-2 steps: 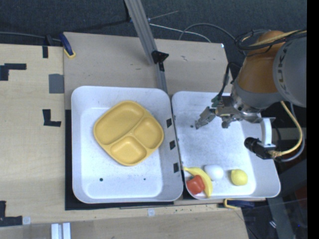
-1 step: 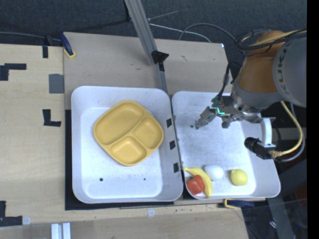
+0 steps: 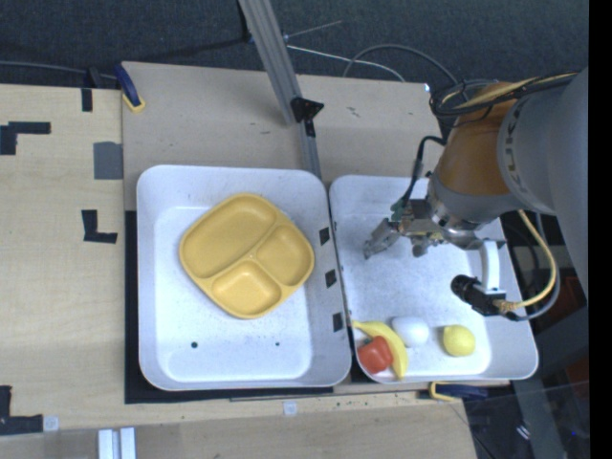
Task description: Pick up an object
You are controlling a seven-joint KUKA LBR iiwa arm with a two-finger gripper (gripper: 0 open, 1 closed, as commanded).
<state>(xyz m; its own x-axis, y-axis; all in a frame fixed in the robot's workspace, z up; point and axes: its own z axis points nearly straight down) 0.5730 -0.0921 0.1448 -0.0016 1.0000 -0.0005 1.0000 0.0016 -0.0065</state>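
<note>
Two shallow white bins are lying side by side: the two-finger gripper (image 3: 400, 242), fingers spread and grasping nothing, is hovering over bare floor at centre-right; the small yellow ball (image 3: 459, 340) is hugging the lower-right rim.

two shallow white bins, side by side: left bin (image 3: 158, 285) and right bin (image 3: 382, 199). one yellow divided plate (image 3: 247, 254) w/ three compartments, in the left bin. four small items along the right bin's near edge: one banana (image 3: 384, 334), one red item (image 3: 375, 355), one white item (image 3: 412, 330), one lemon (image 3: 459, 340). one arm (image 3: 478, 156), w/ one gripper (image 3: 395, 243) on it.
</note>
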